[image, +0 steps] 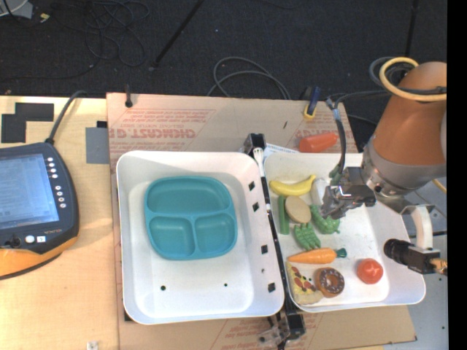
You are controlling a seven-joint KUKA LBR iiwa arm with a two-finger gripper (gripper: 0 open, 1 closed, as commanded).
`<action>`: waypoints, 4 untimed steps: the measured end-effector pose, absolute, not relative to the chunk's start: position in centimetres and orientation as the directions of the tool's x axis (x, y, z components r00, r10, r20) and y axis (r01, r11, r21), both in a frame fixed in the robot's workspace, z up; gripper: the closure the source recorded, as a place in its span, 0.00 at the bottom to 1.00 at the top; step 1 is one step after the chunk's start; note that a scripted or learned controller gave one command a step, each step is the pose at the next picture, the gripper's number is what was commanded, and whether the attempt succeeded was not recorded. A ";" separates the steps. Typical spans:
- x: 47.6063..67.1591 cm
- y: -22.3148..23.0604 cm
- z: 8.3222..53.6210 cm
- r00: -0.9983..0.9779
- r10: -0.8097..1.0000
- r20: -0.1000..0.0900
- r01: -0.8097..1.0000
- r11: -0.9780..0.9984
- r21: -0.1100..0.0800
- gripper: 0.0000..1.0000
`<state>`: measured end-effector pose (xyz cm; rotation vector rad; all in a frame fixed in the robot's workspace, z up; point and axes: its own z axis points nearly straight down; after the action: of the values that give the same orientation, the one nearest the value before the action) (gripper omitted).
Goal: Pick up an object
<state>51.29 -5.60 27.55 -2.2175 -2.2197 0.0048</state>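
Note:
The right bin (394,286) holds several toy foods: a yellow banana (292,187), a beige round piece (298,210), a green stick (283,215), a green knobbly piece (307,236), an orange carrot (314,255), a red tomato (370,270), a chocolate donut (330,281) and a flat patterned piece (303,280). My gripper (333,204) hangs low over the bin's middle, just above another green piece (325,223) and right of the beige piece. The grey wrist hides whatever lies directly beneath it.
The left bin (135,268) holds a teal divided plate (191,217). A red-orange toy (317,142) lies on the cardboard behind the right bin. A tablet (29,195) sits at the far left. The arm's orange band (416,115) looms over the right bin's edge.

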 end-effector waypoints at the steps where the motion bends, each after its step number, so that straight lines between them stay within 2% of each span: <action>1: 49.3 -13.2 33.2 0.005 1.000 -0.002 1.000 -0.005 0.002 1.00; 2: 47.3 -10.7 17.3 0.000 1.000 0.005 1.000 0.000 -0.015 1.00; 3: 50.2 -10.3 24.6 -0.002 1.000 -0.001 1.000 0.002 0.002 1.00; 4: 47.3 -4.8 18.3 -0.003 1.000 0.004 1.000 0.003 -0.011 1.00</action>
<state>47.32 -4.84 18.35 -2.2100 -2.2169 0.0078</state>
